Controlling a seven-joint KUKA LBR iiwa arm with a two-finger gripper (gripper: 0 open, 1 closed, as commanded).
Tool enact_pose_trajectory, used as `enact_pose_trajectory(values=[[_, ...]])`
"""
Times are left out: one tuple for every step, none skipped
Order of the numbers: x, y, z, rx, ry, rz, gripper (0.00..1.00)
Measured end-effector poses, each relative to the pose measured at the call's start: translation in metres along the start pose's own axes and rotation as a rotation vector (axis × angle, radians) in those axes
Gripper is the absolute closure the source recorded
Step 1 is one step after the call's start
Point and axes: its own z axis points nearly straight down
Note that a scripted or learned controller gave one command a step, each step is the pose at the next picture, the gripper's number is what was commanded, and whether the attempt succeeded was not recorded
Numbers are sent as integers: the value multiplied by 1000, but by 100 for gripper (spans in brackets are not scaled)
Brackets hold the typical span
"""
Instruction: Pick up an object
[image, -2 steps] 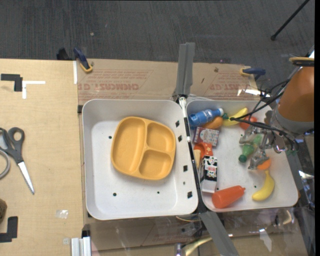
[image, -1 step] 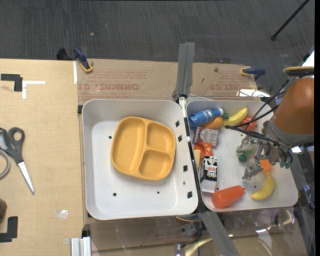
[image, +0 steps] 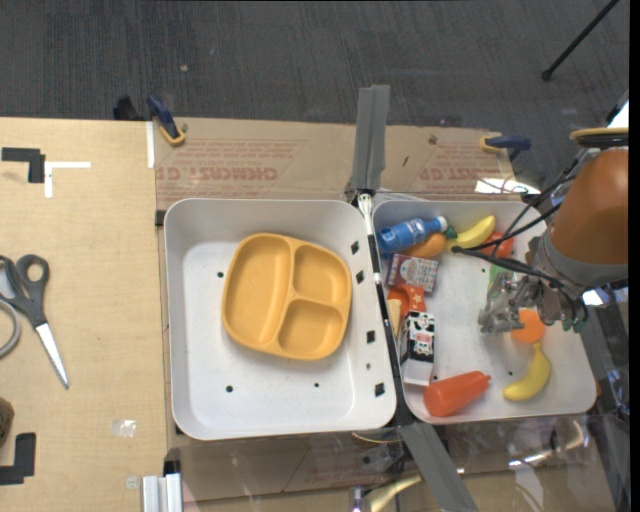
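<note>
Scanning from the nine o'clock edge, we meet a pair of scissors (image: 35, 310) lying on the tan bench (image: 90, 400), well apart from the bins. Next comes the left bin (image: 190, 400), and in it a yellow divided plate (image: 287, 296) sits flat, a little toward twelve o'clock of the bin's middle. Past the divider we reach the right bin (image: 470, 345), which is crowded along its nine o'clock wall: a blue bottle (image: 408, 233) lies near the twelve o'clock corner, a red-and-white packet (image: 414, 272) just beneath it, then a small black-and-white carton (image: 420, 337), and a red pepper-like piece (image: 456, 392) at six o'clock. A yellow banana (image: 474, 233) rests at the bin's twelve o'clock rim beside the bottle, and a second banana (image: 530, 377) curves at about five o'clock. Between them, at three o'clock in the bin, we see the gripper (image: 500, 312) lowered close to the floor, just beside an orange object (image: 527, 326) that touches or nearly touches its metal parts. We cannot tell whether its fingers are spread or closed, nor whether anything sits between them. Above it, the arm's orange band (image: 598, 205) leans in from three o'clock.
</note>
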Motion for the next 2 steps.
enact_pose_trajectory(values=[[0, 0, 0, 0, 0, 0, 0], [-2, 1, -10, 1, -4, -2, 100]])
